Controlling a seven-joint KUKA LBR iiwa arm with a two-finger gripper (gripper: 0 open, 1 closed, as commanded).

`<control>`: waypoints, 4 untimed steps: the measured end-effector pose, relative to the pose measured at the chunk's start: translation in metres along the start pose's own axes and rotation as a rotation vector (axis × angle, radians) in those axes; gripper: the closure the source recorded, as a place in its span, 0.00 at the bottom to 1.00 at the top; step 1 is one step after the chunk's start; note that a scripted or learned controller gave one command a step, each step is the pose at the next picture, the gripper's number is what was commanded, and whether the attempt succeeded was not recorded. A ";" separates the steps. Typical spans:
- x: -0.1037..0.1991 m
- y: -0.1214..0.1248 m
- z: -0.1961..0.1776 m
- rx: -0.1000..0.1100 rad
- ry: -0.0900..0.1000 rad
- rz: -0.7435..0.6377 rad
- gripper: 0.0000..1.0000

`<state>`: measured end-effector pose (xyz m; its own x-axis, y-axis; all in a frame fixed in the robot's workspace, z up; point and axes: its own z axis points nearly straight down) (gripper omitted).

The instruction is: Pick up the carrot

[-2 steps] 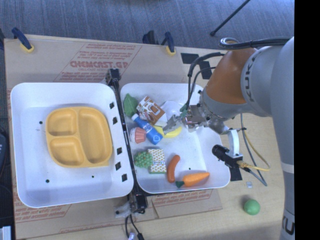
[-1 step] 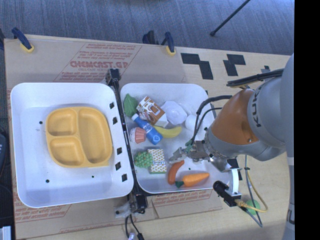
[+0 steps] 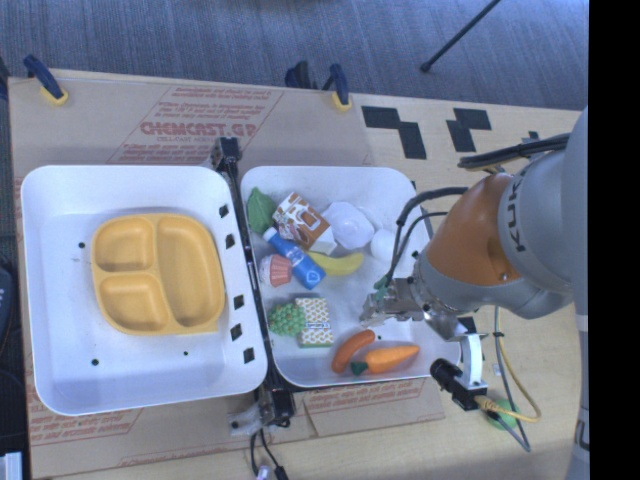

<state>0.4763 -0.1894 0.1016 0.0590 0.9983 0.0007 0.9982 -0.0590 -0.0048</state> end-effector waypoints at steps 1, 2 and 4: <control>-0.015 0.001 -0.147 -0.005 -0.002 -0.140 1.00; -0.015 0.001 -0.147 -0.004 -0.001 -0.140 0.00; 0.030 -0.002 0.010 -0.001 0.001 -0.642 0.00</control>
<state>0.4763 -0.1589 0.0913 -0.5505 0.8349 0.0040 0.8349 0.5505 -0.0021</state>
